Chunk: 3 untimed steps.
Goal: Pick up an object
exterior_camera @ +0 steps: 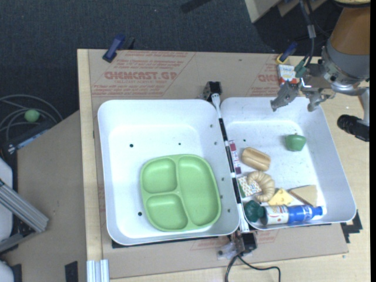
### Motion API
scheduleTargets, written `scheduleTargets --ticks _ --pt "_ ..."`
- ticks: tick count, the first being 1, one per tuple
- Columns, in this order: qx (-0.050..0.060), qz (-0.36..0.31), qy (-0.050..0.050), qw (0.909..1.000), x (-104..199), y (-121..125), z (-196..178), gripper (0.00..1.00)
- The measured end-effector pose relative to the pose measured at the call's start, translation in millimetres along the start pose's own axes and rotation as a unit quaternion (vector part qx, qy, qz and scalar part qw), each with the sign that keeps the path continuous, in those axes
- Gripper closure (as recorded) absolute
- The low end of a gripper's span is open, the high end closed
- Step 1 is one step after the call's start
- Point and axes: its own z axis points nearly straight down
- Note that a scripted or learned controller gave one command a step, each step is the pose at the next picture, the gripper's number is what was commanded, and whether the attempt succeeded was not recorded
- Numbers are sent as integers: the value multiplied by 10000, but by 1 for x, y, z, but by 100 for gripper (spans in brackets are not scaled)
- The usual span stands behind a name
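Observation:
The right bin [329,157] holds a green apple-like object [295,141], a tan bread roll [255,158], a croissant [262,184], a yellow cheese wedge [279,197], a tan wedge [305,193] and a blue-and-white bottle [286,214] with a dark green cap. My gripper [296,100] hangs over the bin's far edge, above and behind the green object, with its fingers spread open and nothing between them.
The left bin [117,134] holds a green three-compartment plate [178,191]. A black divider clip [212,90] sits between the bins at the back. Cardboard lies under both bins; cables and a green ball [32,116] lie off to the left.

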Motion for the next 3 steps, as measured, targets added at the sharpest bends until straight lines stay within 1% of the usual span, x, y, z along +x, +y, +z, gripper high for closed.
scheduleTargets --ticks 1,2,3 --pt "13 11 -5 10000 -81 -8 84 0" --pt "17 3 6 10000 -89 4 165 0" --pt "8 1 4 10000 -91 -3 189 0"
